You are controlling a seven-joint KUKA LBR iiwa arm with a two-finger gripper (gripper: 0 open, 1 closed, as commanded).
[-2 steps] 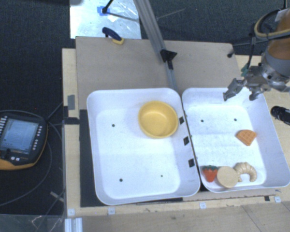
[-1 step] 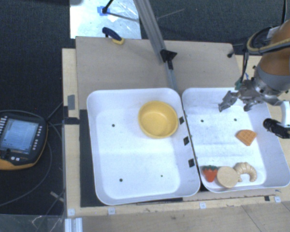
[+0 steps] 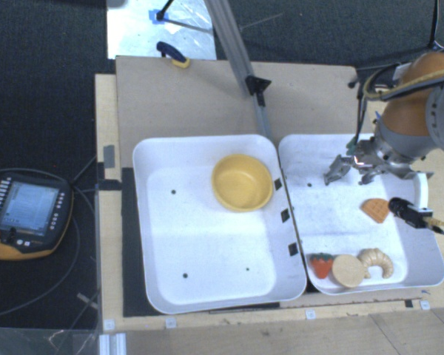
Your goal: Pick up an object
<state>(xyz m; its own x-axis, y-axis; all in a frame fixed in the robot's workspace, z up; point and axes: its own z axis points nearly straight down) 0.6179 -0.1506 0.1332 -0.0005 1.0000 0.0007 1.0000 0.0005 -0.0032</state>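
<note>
Gripper [image 3: 340, 170] hovering open and empty over bare floor of the right bin [image 3: 318, 220], orange wedge [image 3: 375, 210] just beside, so probably closing on nothing unless shifted over first.

A yellow bowl [image 3: 242, 182] sits upright in the left bin's far part. In the right bin lie an orange wedge [image 3: 375, 210], a strawberry [image 3: 322, 265], a tan disc [image 3: 348, 270] and a croissant [image 3: 377, 261].

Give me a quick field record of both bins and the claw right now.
left bin: yellow bowl near its upper right
right bin: orange wedge at right; strawberry, round tan disc and croissant along the near edge
claw: over the right bin's upper part, nothing seen between its fingers
arm: enters from the right
</note>
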